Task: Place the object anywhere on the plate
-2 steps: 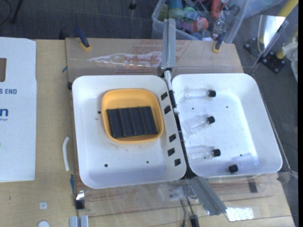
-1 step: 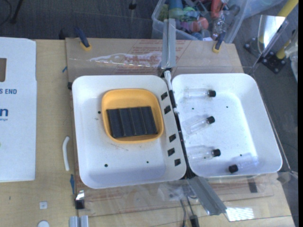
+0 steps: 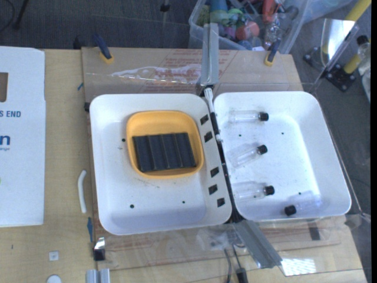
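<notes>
A yellow plate [image 3: 136, 127] sits in the left bin [image 3: 112, 199], and a dark ribbed rectangular block [image 3: 164, 152] lies flat on it. In the right bin [image 3: 306, 158] lie several clear plastic vials with black caps: one at the back [image 3: 247, 117], one in the middle [image 3: 250, 152], one toward the front [image 3: 254, 190] and one at the front right [image 3: 303, 205].
A divider with black clips [image 3: 212, 158] runs between the bins. A white box [image 3: 20, 134] stands at the left of the bench. A clear tub of colourful items [image 3: 247, 10] sits behind the bins. A small white piece [image 3: 82, 190] lies left of the left bin.
</notes>
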You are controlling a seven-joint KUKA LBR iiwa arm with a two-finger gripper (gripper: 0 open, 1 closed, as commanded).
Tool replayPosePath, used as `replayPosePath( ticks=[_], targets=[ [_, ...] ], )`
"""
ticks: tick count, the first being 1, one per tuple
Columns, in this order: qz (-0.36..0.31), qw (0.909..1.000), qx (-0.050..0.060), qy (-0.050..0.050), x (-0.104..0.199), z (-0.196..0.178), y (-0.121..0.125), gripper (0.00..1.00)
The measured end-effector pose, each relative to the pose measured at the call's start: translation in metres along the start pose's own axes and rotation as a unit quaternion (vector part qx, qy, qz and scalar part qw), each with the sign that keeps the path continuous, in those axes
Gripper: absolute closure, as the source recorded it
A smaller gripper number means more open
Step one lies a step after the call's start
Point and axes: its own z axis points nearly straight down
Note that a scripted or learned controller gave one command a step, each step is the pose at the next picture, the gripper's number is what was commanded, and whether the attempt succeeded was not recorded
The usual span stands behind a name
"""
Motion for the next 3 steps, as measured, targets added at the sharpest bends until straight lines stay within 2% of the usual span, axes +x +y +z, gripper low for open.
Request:
replayPosePath(
  ticks=[1,2,3],
  targets=[
    [-0.190,0.9819,-0.001,-0.001,0.000,0.001,0.000,1.00],
    [-0.318,0.9482,-0.003,-0.002,-0.012,0.001,0.001,1.00],
    [-0.478,0.8784,-0.002,-0.001,-0.011,0.001,0.000,1.00]
  ],
)
